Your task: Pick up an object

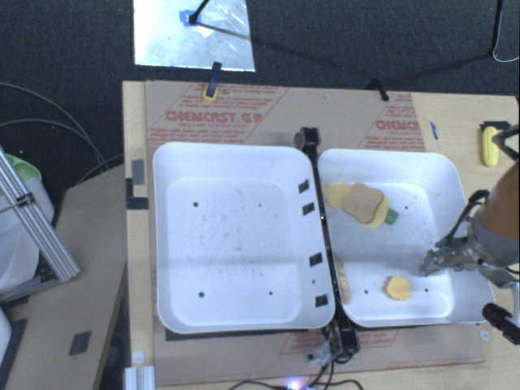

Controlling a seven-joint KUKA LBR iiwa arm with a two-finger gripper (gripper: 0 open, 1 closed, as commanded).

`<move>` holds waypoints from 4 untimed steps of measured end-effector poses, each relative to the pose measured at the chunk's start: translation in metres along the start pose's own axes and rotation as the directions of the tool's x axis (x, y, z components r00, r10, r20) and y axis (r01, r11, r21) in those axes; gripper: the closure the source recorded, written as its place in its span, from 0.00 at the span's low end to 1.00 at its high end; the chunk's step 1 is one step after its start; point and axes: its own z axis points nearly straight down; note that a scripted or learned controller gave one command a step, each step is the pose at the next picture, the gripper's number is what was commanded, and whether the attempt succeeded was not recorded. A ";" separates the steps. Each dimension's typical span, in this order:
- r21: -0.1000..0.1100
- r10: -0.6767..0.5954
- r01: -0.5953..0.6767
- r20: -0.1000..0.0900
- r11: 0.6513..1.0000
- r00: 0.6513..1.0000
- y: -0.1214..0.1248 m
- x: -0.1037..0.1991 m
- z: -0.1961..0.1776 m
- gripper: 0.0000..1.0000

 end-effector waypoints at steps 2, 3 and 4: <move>-0.006 -0.012 0.012 -0.002 1.000 1.000 0.081 0.006 0.002 1.00; -0.004 -0.013 0.013 -0.002 1.000 1.000 0.083 0.026 0.004 1.00; -0.004 -0.011 0.011 -0.002 1.000 1.000 0.083 0.025 0.004 0.00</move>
